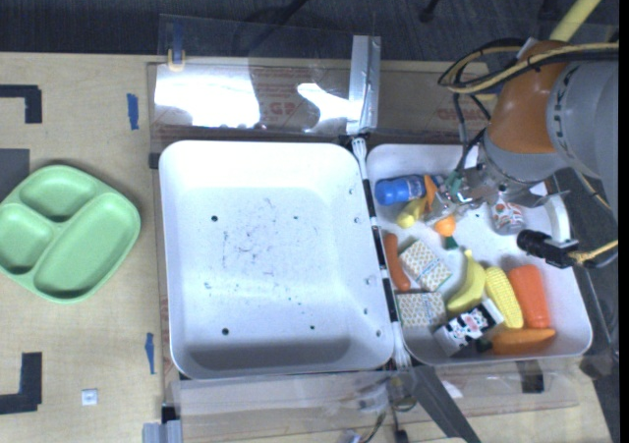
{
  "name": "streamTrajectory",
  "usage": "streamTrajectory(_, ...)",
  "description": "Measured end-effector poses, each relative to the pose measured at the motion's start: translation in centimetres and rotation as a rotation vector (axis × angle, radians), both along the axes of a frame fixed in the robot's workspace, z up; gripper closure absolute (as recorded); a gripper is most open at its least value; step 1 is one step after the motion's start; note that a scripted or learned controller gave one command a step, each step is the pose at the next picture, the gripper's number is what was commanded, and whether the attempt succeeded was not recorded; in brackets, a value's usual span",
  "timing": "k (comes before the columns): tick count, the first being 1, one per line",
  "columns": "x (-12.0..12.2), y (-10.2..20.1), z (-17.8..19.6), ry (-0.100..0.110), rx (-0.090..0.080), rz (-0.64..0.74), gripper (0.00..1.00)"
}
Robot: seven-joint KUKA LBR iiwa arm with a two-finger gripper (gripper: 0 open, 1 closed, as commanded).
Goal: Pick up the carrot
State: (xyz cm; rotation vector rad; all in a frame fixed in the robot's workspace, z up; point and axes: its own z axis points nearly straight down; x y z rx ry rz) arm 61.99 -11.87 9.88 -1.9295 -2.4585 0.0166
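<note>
A small orange piece with a greenish end, which I take for the carrot, lies in the upper middle of the right bin. It sits among other toys and is partly covered by them. My gripper hangs low over the bin's upper part, just above and slightly right of the carrot. Nothing is visibly lifted by it. The grey arm with its orange band reaches in from the upper right.
Packed around the carrot are a blue can, a banana, a corn cob, small boxes, and other orange items. The left bin adjoins; a green divided plate lies far left.
</note>
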Motion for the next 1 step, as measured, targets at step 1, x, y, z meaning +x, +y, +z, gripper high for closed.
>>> streamTrajectory(1, -1.13, 1.5, 12.85, -0.022, -0.003, 0.026, 1.0)
